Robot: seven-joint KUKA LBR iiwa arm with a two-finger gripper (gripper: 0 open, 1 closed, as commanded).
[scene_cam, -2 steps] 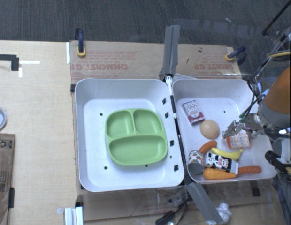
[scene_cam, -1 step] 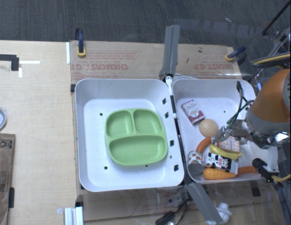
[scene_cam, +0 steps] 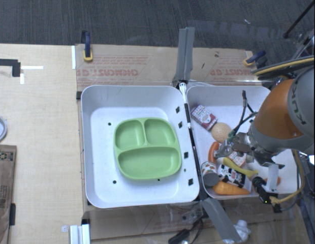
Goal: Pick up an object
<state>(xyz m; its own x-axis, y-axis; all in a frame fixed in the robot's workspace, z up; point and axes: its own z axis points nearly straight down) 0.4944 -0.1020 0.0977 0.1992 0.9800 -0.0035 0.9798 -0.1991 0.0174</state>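
Toward the lower right of the frame, the end effector (scene_cam: 232, 149) hangs low inside the right bin (scene_cam: 226, 92), among a red carton (scene_cam: 203, 116), a tan ball (scene_cam: 221, 131), a banana (scene_cam: 240, 167) and a carrot (scene_cam: 230, 188). How far it is open, or whether it grips anything, cannot be told. At centre frame, the left bin (scene_cam: 96, 151) holds a green divided plate (scene_cam: 147, 148) on the counter (scene_cam: 40, 116).

You get bright, even overhead light with soft, faint shadows. The white bins (scene_cam: 91, 151) glare slightly. Detail is a little soft throughout.
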